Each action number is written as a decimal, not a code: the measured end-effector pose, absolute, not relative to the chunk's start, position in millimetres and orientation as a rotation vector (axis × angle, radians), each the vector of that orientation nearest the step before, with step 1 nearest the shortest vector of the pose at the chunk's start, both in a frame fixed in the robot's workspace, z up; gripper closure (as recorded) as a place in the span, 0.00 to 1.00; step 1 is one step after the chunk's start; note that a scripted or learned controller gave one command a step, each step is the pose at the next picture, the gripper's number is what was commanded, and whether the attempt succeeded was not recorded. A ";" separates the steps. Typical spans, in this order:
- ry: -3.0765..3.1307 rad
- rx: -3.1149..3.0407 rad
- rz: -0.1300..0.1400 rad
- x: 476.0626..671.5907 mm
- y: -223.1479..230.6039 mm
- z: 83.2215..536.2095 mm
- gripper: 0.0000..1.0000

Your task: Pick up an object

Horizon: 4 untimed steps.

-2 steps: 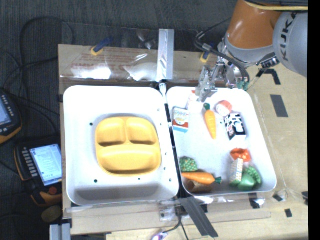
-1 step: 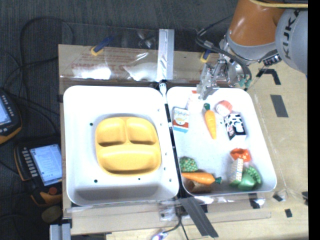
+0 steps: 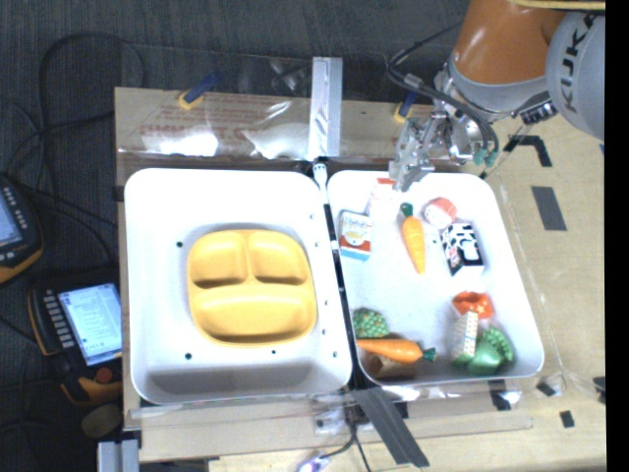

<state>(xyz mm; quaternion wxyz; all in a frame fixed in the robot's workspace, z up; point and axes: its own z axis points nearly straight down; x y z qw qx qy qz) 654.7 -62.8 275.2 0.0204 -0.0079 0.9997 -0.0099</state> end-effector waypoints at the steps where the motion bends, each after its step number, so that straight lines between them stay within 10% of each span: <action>1: 3.135 -0.167 -0.001 582.2 -55.1 245.7 1.00; 4: 3.126 -0.164 -0.005 585.5 -54.7 274.6 1.00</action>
